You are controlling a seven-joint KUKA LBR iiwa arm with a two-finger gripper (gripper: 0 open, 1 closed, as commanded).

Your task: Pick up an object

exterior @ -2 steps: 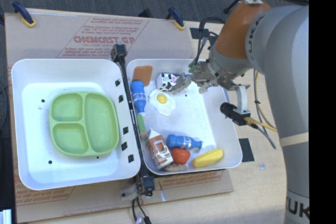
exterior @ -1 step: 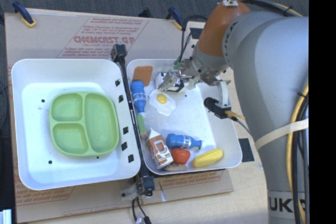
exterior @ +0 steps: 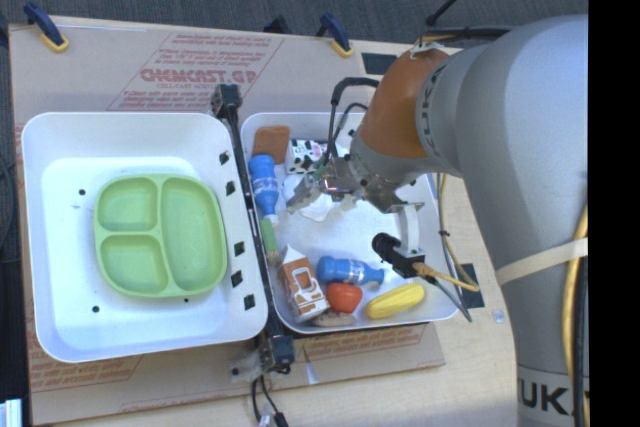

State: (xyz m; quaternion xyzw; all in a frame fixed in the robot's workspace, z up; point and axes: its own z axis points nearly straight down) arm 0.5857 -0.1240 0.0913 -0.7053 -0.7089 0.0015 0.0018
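Note:
My gripper (exterior: 318, 185) is low in the upper middle of the right bin (exterior: 440, 310), reaching in from the right. Just under it lies a white crumpled object (exterior: 322, 208); whether they touch is unclear. A black-and-white patterned item (exterior: 303, 155) sits just behind the gripper. Along the bin's left wall lies a blue bottle (exterior: 265, 185), with a brown block (exterior: 270, 140) behind it. At the front lie an orange-and-white carton (exterior: 303, 288), a small blue bottle (exterior: 348, 270), a red round fruit (exterior: 344, 297) and a yellow oblong item (exterior: 396, 300).
The left bin (exterior: 50, 315) holds a green divided plate (exterior: 160, 235). The arm's grey body and orange band (exterior: 400, 105) cover the right bin's far right side. A cardboard sheet (exterior: 190, 70) lies behind the bins, held by blue clamps.

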